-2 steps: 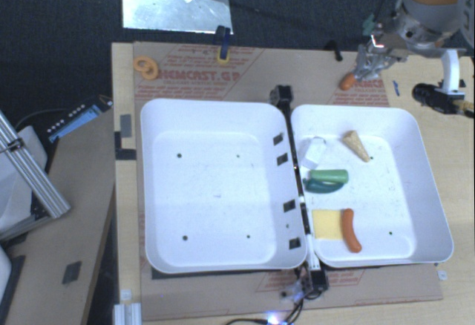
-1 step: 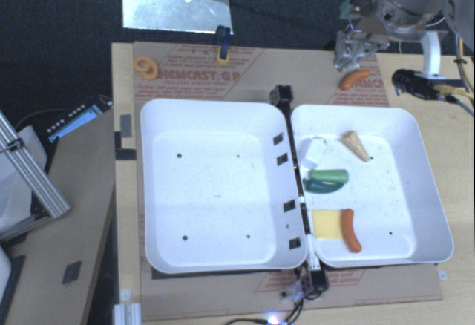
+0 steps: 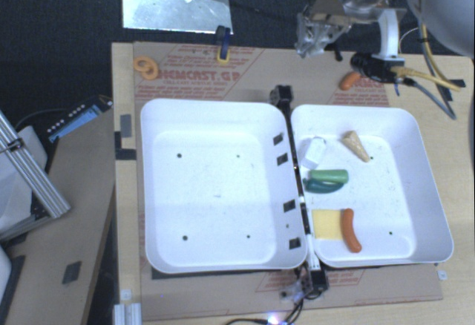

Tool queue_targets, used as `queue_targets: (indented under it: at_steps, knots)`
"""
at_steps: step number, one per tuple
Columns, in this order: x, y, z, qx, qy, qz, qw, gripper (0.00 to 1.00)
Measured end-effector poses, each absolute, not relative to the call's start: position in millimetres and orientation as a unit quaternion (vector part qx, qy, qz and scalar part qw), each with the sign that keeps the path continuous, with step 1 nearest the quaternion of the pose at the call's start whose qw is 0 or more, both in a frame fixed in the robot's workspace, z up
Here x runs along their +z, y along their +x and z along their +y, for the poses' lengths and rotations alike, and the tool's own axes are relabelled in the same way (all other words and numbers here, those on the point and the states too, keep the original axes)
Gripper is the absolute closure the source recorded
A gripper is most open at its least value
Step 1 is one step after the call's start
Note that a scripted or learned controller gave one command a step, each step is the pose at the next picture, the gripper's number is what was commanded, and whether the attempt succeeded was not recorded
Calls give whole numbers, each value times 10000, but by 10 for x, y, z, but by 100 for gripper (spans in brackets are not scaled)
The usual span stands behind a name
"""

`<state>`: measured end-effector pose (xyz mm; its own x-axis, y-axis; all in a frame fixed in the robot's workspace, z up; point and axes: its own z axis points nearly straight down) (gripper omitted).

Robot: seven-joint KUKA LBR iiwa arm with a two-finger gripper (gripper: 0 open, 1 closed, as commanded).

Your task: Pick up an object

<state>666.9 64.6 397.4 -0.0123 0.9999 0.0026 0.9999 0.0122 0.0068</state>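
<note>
Overhead, my gripper [image 3: 312,45] hangs above the bench's far edge, beyond the right bin [image 3: 427,190] and well clear of everything in it; whether it is spread or closed I cannot tell. Nothing sits between its tips. Within the right bin lie a tan cone [image 3: 355,145] near the far side, a white block [image 3: 312,152] by the divider, a green pickle [image 3: 325,179] just below it, a yellow square [image 3: 326,225] and an orange sausage [image 3: 350,230] touching its right edge. Beside it sits the left bin [image 3: 215,190]. An orange ring [image 3: 145,67] rests on the cardboard at far left.
</note>
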Motion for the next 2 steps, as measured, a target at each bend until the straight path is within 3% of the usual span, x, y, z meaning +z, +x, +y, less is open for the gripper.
queue_targets:
  at_steps: [2]
  knots:
    - [4255, 6617, 982, 14, 7051, 7091, 12, 100]
